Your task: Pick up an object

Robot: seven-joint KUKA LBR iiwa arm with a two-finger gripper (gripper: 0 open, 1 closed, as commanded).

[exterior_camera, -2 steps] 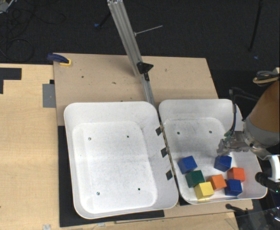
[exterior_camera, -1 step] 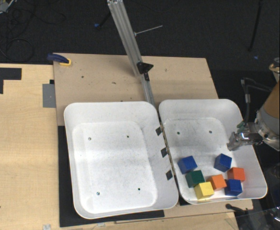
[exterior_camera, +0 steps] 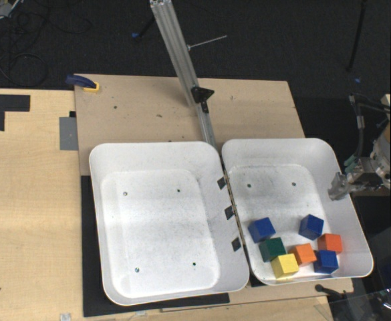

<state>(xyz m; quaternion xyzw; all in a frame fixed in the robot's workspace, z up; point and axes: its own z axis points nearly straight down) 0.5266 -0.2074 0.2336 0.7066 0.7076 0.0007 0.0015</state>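
Several small cubes lie in the front part of the right bin [exterior_camera: 282, 154]: a blue cube [exterior_camera: 261, 229], a dark green cube [exterior_camera: 272, 248], a yellow cube [exterior_camera: 285, 265], an orange cube [exterior_camera: 305, 253], a second blue cube [exterior_camera: 311, 225], a red-orange cube [exterior_camera: 330, 243] and a third blue cube [exterior_camera: 326, 261]. My gripper [exterior_camera: 341, 184] hangs at the right bin's right rim, above and to the right of the cubes, with nothing visible in it.
The left bin [exterior_camera: 156, 219] sits beside the right one, joined by black clips [exterior_camera: 228, 212]. A slanted aluminium post [exterior_camera: 182, 62] rises behind the bins. A blue-and-yellow clamp [exterior_camera: 83, 82] lies at the bench's back left corner.
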